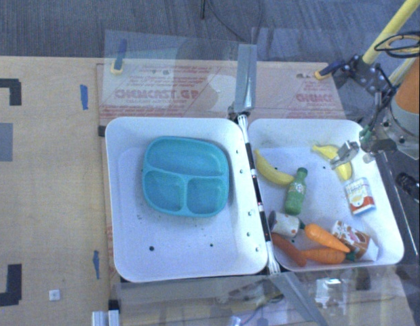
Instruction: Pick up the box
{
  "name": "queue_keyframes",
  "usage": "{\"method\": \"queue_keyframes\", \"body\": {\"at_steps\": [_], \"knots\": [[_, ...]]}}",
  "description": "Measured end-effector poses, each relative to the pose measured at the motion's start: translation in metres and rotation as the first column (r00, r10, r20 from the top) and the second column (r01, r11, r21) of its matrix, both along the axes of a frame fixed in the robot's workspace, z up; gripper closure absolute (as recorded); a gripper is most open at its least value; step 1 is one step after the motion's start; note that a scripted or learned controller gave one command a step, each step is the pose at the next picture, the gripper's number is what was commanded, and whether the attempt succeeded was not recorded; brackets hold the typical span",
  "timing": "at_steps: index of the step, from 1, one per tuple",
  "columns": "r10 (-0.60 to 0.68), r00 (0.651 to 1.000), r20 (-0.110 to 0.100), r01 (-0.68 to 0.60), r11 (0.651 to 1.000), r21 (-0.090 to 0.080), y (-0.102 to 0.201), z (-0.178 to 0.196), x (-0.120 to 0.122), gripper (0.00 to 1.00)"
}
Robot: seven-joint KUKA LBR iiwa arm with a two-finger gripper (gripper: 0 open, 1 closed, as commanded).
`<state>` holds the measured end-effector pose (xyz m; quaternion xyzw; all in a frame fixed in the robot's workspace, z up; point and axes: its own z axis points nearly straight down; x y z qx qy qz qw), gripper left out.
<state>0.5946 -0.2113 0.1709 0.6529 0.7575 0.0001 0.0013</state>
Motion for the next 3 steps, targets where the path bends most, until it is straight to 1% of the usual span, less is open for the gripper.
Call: {"method": "queue_keyframes", "body": {"at_steps": [1,2,3], "knots": [[0.076,0.997,-0.004,-0.076,0.997,0.009,-0.009,-0.076,-0.045,0.0],[0.011,1.0,0.011,-0.011,1.0,0.007,-0.006,-0.082,-0.095,0.0],[0.004,1.0,0.016,-0.004,1.0,-0.004,-0.013,-0.073,-0.095,1.0]]}}
